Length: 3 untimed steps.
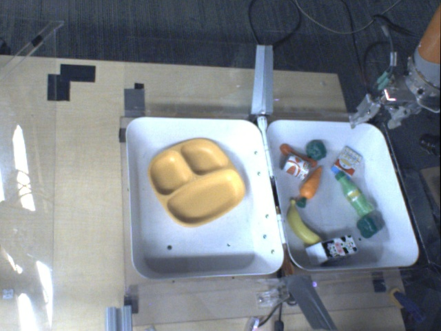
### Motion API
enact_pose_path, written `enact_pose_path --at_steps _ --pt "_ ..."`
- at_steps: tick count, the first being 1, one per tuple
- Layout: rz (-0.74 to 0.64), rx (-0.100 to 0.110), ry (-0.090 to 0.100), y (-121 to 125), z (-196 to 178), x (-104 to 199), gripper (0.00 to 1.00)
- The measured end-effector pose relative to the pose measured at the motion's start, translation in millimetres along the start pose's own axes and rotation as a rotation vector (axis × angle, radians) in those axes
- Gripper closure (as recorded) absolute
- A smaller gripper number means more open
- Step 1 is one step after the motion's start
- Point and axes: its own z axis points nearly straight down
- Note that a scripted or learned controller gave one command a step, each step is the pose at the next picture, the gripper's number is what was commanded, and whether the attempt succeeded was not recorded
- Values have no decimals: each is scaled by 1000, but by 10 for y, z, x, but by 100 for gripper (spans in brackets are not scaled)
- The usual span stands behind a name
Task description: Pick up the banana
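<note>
Yellow banana [302, 225] lies unpicked in the right bin [396, 185].
Gripper [383, 109], grip state unclear, hovers beyond the bin's far corner, banana well below-left.

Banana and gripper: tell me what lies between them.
In the camera view, a carrot and a green bottle lie between the banana and the gripper.

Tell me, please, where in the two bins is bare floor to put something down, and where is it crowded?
In the left bin, bare floor runs along the front wall, below the yellow divided plate. In the right bin, bare floor lies between the banana and the green bottle. Its left side is crowded: carrot, small can, banana close together.
</note>
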Motion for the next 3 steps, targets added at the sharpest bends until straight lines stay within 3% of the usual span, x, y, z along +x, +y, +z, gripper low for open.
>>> enact_pose_path --at_steps 1,2,3 --pt "-147 1 1 -931 637 144 0" --pt "91 0 -1 -753 794 -244 0" --pt "160 1 1 -1167 764 489 0"
